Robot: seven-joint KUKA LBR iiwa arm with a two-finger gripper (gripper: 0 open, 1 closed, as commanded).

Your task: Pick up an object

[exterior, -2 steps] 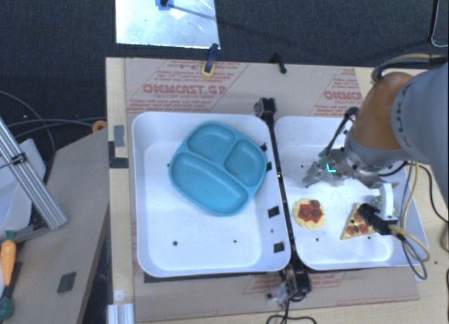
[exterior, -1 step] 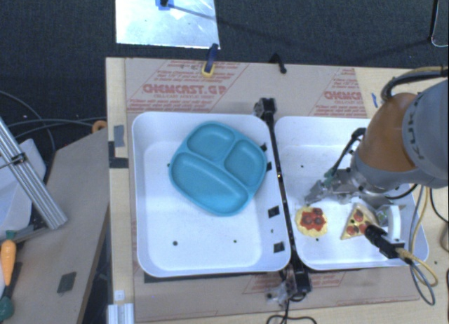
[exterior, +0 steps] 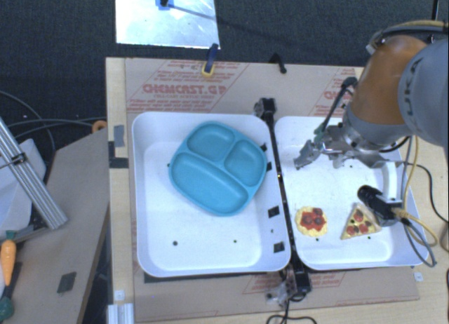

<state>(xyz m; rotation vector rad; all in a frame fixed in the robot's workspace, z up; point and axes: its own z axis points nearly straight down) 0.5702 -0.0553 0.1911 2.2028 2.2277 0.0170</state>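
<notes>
While I am watching the overhead feed, the grey arm with the orange band (exterior: 393,84) is reaching in from the right side of the view. It is holding its two-finger gripper (exterior: 306,156) over the far left part of the right shallow white bin (exterior: 337,189), near the line where the two bins meet. I cannot tell whether the gripper is released or clenched at this angle.

Candidate objects are lying as follows:

- The small round toy pizza, yellow with red toppings (exterior: 311,221), is resting on the floor of the right bin, toward its near left part.
- The triangular toy pizza slice with red toppings (exterior: 360,223) is lying to the right of the round one, close by but not touching it.
- Both are sitting nearer the camera than the gripper and apart from it.
- The light blue plastic divided plate with three compartments (exterior: 217,168) is lying in the left shallow white bin (exterior: 154,231), toward its far right part.

Both bins are sitting on a brown board with red lettering (exterior: 182,88).
</notes>
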